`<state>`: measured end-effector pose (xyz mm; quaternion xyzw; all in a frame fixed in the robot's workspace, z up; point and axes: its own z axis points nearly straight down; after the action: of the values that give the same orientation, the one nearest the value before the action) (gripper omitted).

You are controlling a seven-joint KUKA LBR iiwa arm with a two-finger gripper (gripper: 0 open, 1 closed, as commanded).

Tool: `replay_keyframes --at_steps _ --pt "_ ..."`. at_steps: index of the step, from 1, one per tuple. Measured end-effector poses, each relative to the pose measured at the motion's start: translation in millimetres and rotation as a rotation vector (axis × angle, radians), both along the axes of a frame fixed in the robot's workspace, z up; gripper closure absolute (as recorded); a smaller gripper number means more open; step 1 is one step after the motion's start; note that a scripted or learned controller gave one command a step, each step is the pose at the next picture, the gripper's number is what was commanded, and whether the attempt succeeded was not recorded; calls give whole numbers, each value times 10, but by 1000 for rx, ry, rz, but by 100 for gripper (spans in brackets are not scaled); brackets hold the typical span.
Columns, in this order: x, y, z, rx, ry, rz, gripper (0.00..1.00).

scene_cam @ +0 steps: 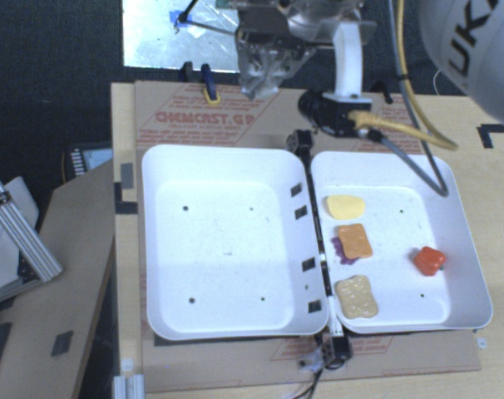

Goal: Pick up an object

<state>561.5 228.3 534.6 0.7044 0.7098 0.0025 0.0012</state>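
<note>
The right bin [460,223] holds several small objects. A pale yellow piece [344,207] lies near its left wall. Below it, an orange square piece [355,241] rests partly on a small purple thing [347,258]. A beige toast-like piece [357,297] lies at the front left corner. A red block [429,260] sits alone toward the right side. My gripper [259,77] hangs high beyond the bins' far edge, over the cardboard, well apart from all the objects, and nothing shows in its grasp.
The left bin [219,239] lies beside the right one, joined to it by black clips [306,214]. A yellow cable [410,131] and a grey cable [418,169] cross the right bin's far corner. A blue and yellow clamp [209,86] sits on the cardboard's far edge.
</note>
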Motion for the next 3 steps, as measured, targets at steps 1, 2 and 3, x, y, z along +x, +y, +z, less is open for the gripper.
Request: replay_keyframes --at_steps 1,2,3 --pt "478 60 -4 -1 3 -7 100" --pt "634 55 -1970 -6 16 -7 100" --pt "1084 56 -419 4 -14 -4 100"
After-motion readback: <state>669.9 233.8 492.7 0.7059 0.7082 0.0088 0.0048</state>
